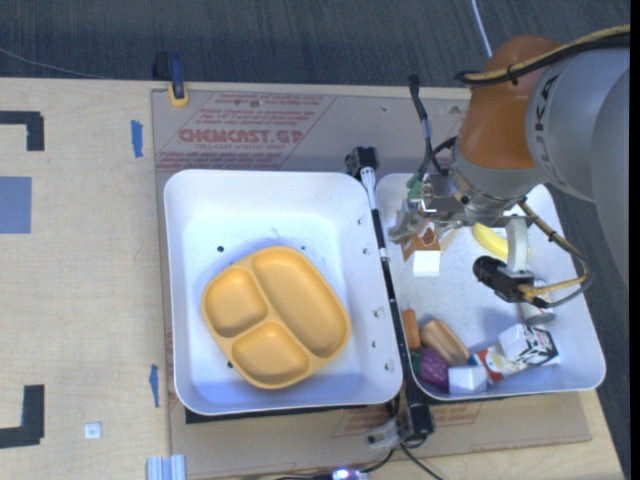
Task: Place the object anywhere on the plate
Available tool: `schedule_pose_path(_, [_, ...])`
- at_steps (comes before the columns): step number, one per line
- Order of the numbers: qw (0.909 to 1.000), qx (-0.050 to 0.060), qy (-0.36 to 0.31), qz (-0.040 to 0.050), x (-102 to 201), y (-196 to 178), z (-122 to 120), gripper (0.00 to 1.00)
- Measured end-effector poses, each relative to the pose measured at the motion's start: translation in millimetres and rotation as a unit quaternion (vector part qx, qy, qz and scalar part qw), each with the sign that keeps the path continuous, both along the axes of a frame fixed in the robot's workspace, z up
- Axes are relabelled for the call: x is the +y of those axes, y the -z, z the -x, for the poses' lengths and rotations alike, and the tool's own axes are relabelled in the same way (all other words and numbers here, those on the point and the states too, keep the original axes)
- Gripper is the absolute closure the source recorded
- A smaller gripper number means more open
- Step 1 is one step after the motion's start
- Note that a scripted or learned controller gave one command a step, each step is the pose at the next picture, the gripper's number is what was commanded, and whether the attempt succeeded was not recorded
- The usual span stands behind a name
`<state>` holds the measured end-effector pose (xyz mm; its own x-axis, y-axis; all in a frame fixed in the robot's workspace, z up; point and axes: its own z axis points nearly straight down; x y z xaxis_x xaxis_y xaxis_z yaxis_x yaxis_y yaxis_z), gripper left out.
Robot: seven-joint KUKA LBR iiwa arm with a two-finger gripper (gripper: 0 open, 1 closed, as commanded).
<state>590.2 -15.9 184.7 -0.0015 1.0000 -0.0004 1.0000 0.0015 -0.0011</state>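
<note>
Just beneath the jaws (425, 230), white block (426, 262), right bin (580, 348)

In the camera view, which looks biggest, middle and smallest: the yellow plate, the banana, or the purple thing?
Largest to smallest:
1. Yellow plate, by far.
2. Banana, though the arm hides part of it.
3. Purple thing.
The last two look close, so their order is unsure.

The grey arm (585, 118) enters from three o'clock at the upper right, its orange band (503, 103) bulging above the wrist. The wrist points down toward seven o'clock, ending in the gripper (422, 230), low and metallic.
</note>
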Motion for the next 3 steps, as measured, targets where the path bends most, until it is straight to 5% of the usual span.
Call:
schedule_pose_path(1, [1.0000,-0.002,0.000,-0.0002,7,-142,34,1.00])
schedule_pose_path(2, [1.0000,0.000,0.000,-0.0004,64,-77,92,1.00])
schedule_pose_path(3, [1.0000,0.001,0.001,-0.0003,109,26,112,1.00])
